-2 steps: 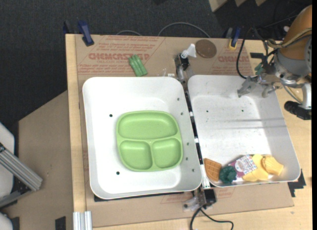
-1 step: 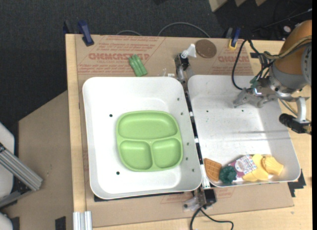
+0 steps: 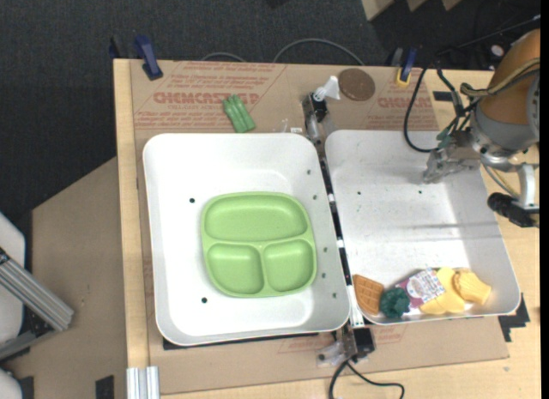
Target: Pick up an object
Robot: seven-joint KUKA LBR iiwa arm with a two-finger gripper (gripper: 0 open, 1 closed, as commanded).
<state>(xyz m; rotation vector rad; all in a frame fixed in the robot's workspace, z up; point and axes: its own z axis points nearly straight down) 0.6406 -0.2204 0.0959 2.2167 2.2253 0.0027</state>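
Two shallow white plastic bins sit side by side on a worktop (image 3: 214,80) covered with brown printed cardboard. The left bin (image 3: 171,174) holds a smooth, light green divided plate (image 3: 257,243) with rounded corners, one long compartment at the far side and two smaller ones at the near side. The right bin (image 3: 403,200), its floor speckled with small dark marks, has a cluster of toy food pushed into its near edge: a tan waffle-textured piece (image 3: 368,293), a dark green knobbly piece (image 3: 395,302), a white and pink crinkled wrapper (image 3: 424,285), and yellow rounded pieces (image 3: 459,293), all touching or overlapping. The grey arm with its orange band (image 3: 515,67) reaches in from the right, and the hand (image 3: 439,164) hangs over the far right part of the right bin, well apart from the toy food; whether it is open or closed cannot be told. A green ridged object (image 3: 239,114) and a brown round disc (image 3: 356,85) lie on the cardboard beyond the bins
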